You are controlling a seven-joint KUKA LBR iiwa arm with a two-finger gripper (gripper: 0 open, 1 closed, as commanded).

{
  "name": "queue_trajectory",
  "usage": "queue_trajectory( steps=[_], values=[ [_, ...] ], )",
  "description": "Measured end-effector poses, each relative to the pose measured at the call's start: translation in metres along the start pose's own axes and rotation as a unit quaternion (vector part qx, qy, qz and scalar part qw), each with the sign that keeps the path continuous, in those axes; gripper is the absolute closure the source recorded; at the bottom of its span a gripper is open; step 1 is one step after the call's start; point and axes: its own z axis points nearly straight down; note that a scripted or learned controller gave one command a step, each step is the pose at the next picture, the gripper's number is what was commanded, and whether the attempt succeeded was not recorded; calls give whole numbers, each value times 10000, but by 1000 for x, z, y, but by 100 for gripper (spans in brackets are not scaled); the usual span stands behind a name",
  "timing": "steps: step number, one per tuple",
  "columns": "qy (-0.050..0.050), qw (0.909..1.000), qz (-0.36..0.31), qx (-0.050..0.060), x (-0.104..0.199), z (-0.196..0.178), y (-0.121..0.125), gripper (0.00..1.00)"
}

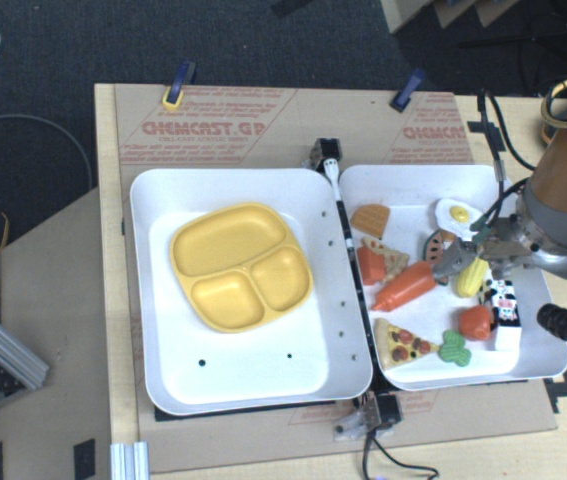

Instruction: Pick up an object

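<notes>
Camera view: the gripper [460, 260] hangs low in the right bin [418, 180], placed for a pick among toy foods; its spread cannot be told. A yellow banana [471, 276] lies just beside it, the carrot [404, 286] nearby; the divided yellow plate [240, 266] occupies the left bin [163, 298].

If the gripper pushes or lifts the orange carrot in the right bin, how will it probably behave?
The carrot looks like smooth moulded plastic, so probably stiff, light and a bit slippery. Its tapered round shape suggests it may roll or pivot when pushed, though the toys touching it in the right bin could block that.
</notes>
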Motion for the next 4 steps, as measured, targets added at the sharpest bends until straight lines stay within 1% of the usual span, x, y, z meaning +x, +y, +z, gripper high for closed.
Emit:
queue_trajectory(
  steps=[1,2,3,4],
  values=[
    [-11,10000,-17,-65,0,-6,3,0],
    [-2,10000,-10,-34,-9,43,3,0],
    [1,10000,-18,-34,0,91,0,0],
    [-3,10000,-18,-45,1,113,-1,0]
  ],
)
